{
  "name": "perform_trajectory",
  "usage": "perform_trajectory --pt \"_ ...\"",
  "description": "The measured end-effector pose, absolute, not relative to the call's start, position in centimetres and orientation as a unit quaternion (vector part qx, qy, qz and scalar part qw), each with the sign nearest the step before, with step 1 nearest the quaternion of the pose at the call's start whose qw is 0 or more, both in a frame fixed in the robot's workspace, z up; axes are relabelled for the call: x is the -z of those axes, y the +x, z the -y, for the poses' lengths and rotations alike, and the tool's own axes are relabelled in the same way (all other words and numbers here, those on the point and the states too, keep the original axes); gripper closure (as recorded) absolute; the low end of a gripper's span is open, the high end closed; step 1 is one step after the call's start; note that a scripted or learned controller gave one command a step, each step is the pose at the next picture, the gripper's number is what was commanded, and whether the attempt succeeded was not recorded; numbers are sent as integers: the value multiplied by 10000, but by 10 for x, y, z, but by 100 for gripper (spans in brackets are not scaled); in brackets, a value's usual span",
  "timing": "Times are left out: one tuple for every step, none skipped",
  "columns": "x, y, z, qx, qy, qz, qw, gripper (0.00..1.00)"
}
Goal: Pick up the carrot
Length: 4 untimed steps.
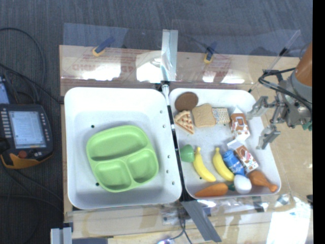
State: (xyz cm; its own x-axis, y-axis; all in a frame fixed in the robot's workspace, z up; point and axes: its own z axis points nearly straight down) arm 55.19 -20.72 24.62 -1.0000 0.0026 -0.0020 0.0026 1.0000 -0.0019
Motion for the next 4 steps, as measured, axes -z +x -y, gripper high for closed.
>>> perform_trajectory --pt "-100 490 155 29 397 -9992 91 0" --pt "-189 517 86 -5 724 -9974 72 0" --pt "-95 492 100 -5 1432 -9896 122 0" --pt "-110 497 100 5 1420 -9896 213 100"
